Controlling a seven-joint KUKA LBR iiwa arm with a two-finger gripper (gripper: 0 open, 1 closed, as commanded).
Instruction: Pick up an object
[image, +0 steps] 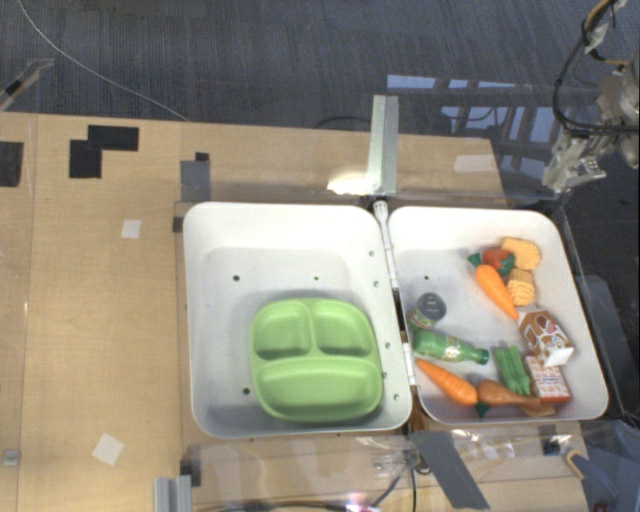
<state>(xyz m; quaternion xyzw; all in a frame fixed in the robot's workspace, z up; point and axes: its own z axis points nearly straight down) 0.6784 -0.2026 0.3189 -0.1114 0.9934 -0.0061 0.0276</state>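
The gripper (575, 165) sits beyond the right bin's (440, 250) far right corner, well apart from the objects; its opening cannot be determined. A carrot (494, 290) lies near the far edge, a green bottle (448, 347) near the left wall. Carton (545, 337) lettering is illegible.

Hand (574, 166) at upper right, tilted, off the bench.
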